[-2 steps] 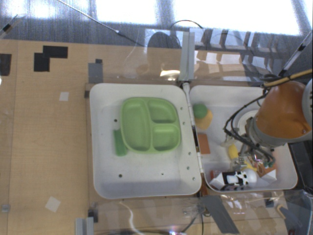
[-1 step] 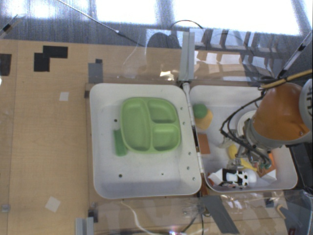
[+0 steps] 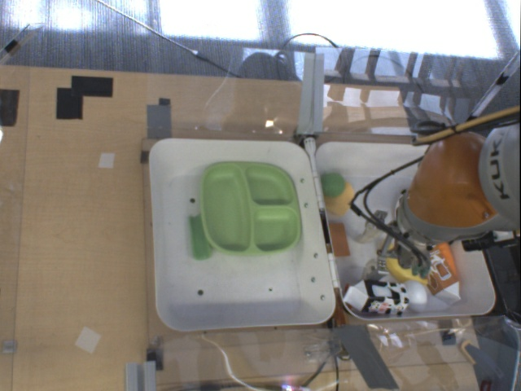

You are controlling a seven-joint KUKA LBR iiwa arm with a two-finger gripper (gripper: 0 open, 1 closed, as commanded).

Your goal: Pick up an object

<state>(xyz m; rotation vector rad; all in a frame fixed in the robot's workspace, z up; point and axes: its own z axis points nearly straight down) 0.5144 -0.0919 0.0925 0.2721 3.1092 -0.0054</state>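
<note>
So the arm [image 3: 456, 190] is reached down into the right bin [image 3: 480, 300], and the gripper [image 3: 400, 265] is parked right over a small clutter near the bin's front edge. Whether anything is actually clamped can't be told from this angle, the wrist hides too much.

Directly under it a yellow object [image 3: 404, 269] is seen, touching a black-and-white patterned toy [image 3: 383, 298] and just beside an orange carton [image 3: 444, 271]. Further back, against the divider, a green-and-yellow toy [image 3: 336, 191] is sat by itself.

The left bin [image 3: 171, 300] is taken up by a green divided plate [image 3: 249, 208] with a green stick [image 3: 199, 239] alongside.

The yellow thing is probably the target. It's judged to be light, smooth plastic, likely a bit slippery and rounded, so it should be pinched across its middle, not near an end. With neighbours packed that tight, a finger landing on the patterned toy is the likely way it gets fumbled.
</note>
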